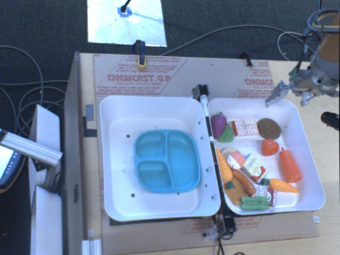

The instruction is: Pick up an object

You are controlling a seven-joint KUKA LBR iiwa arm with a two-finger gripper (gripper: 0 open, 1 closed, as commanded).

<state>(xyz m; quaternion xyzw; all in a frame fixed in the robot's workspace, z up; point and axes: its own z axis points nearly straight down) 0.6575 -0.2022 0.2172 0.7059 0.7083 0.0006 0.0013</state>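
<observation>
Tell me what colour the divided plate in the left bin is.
Light blue; the divided plate shows clearly in the camera view.

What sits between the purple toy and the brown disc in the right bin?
In the camera view, a red-and-white carton lies flat between the purple toy and the brown disc, along the right bin's far side.

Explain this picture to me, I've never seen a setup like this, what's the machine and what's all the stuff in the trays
One camera looks down at a slant on a bench. The grey machine at top right is a robot arm; its gripper, two spread fingers, hangs over the right bin's far edge, holding nothing. Its job is to pick something up. The left bin holds a blue divided plate. The right bin holds toy food: carrots, a red tomato, an orange bottle, a brown disc and small packets.
</observation>
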